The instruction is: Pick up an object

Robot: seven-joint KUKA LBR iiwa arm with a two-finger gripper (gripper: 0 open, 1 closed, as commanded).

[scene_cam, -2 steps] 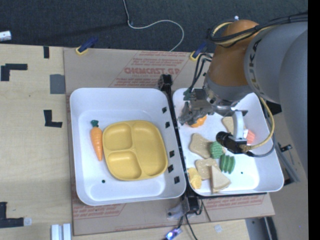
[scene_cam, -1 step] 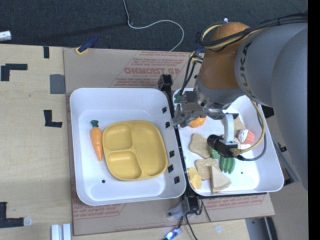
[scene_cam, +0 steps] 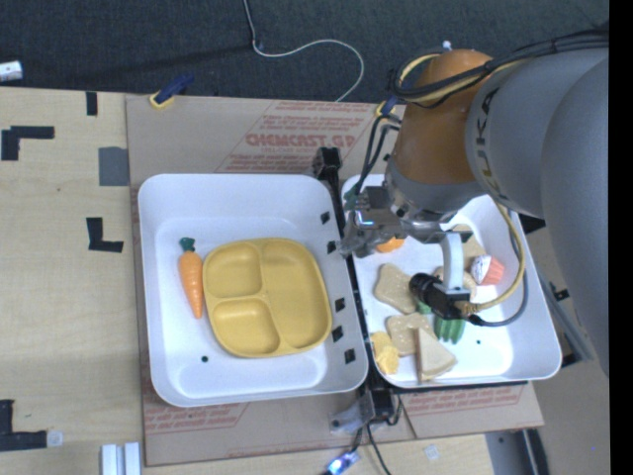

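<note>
**Apparently mid-reach over the right bin, no grasp seen**

Probably we're at the approach step: the arm [scene_cam: 445, 117] hangs over the right bin [scene_cam: 534, 364], and the gripper [scene_cam: 364, 228] sits just right of the plate [scene_cam: 269, 295] and a bit above it, across the wall between the bins. Nothing shows lifted, so we judge the pick as not yet done.

Candidates, all placed from the plate:
- orange bit [scene_cam: 392, 246], right of the plate, just beside the gripper and the closest thing to it
- bread slice [scene_cam: 394, 287], right of the plate, level with its middle
- wedge [scene_cam: 433, 354], right of the plate and below it, near more pale pieces
- green item [scene_cam: 452, 329], farther right, partly under a black part of the arm
- carrot [scene_cam: 190, 277], just left of the plate in the left bin [scene_cam: 158, 206], well apart from the gripper

Gripper state: we cannot tell whether it is open or closed; the wrist body hides its tip from above. We cannot tell whether it touches the orange bit, and we see nothing held.

Next move, our guess: settle on one target, likely the orange bit, centre over it, descend, close. The bin wall is very close, so a snag there looks like the main risk.
</note>
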